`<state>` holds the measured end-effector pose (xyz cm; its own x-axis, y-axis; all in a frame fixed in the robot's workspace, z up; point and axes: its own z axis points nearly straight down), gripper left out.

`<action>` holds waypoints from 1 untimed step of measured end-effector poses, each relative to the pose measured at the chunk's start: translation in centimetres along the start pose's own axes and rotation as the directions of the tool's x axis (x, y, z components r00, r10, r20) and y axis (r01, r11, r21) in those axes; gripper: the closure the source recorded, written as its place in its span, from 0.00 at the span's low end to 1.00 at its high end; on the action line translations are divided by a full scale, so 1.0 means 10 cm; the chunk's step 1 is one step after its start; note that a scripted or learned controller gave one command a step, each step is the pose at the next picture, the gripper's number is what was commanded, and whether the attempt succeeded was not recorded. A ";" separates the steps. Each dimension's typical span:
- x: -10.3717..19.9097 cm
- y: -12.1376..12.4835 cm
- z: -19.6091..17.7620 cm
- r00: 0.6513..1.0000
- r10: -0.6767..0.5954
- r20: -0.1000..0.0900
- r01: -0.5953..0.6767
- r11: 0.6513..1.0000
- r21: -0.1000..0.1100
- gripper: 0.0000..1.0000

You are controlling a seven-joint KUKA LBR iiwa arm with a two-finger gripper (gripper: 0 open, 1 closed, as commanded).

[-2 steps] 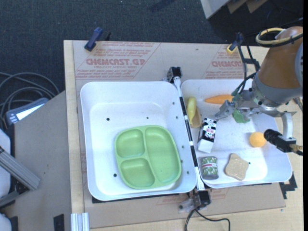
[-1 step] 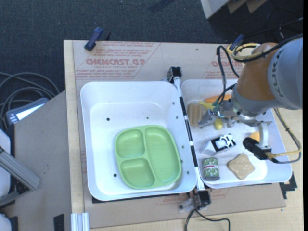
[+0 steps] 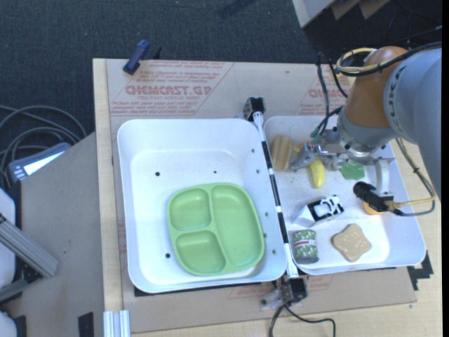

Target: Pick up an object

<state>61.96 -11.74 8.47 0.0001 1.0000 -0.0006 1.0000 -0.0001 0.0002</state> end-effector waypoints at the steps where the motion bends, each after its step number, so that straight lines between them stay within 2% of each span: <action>1: 0.00 0.01 -0.10 1.000 0.000 0.000 0.000 1.000 -0.003 1.00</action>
